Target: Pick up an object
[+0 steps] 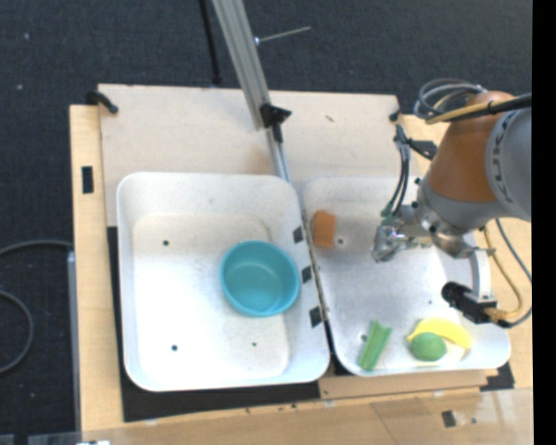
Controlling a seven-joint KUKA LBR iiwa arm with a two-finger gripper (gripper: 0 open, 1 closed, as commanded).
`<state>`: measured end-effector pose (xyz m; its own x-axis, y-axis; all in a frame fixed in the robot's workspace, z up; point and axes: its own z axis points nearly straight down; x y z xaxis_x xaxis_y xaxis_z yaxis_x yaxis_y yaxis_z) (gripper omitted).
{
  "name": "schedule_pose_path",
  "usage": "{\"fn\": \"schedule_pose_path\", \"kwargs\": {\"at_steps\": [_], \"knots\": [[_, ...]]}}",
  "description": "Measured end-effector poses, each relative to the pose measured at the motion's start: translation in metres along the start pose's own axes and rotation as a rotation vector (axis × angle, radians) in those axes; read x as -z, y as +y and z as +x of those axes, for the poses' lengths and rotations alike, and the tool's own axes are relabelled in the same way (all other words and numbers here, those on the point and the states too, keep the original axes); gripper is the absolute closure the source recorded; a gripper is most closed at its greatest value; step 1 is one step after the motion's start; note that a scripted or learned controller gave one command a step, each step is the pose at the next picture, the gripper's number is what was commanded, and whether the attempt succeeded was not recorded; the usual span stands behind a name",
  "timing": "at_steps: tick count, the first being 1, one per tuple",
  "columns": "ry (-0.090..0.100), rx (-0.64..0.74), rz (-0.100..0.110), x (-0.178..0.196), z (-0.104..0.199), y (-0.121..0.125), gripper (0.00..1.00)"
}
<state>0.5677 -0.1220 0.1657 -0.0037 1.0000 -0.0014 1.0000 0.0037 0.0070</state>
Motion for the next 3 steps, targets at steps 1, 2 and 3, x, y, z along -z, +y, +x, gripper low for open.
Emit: {"fn": "schedule_pose_path", "kwargs": {"at_steps": [1,2,3], "knots": [[0.000,0.000,0.004,0.044,0.003,-0.004,1.00],[0.000,0.001,0.000,0.088,0.001,0.000,1.00],[0.001,0.000,0.004,0.094,0.052,0.007,1.00]]}}
